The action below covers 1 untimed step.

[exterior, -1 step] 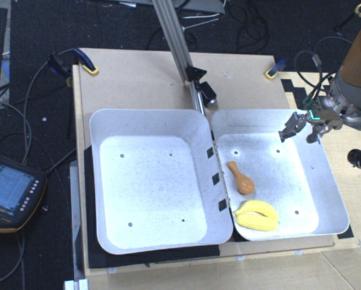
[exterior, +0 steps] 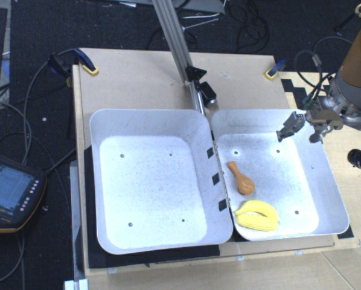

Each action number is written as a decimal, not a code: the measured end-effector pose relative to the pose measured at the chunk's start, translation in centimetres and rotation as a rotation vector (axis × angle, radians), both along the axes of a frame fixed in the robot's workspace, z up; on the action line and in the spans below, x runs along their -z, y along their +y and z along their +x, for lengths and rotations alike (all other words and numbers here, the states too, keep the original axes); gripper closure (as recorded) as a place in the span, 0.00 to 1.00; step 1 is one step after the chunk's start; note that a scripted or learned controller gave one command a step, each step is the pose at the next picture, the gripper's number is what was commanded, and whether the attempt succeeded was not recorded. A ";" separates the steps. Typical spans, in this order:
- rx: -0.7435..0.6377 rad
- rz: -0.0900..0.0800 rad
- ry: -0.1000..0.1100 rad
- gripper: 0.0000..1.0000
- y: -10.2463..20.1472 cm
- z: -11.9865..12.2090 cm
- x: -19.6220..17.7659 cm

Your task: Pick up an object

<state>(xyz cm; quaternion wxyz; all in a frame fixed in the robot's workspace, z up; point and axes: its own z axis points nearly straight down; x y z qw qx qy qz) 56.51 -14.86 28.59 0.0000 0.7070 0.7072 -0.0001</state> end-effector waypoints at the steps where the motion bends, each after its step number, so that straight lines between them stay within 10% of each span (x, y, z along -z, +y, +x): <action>1: 0.000 0.001 0.004 0.00 -0.4 0.5 4.5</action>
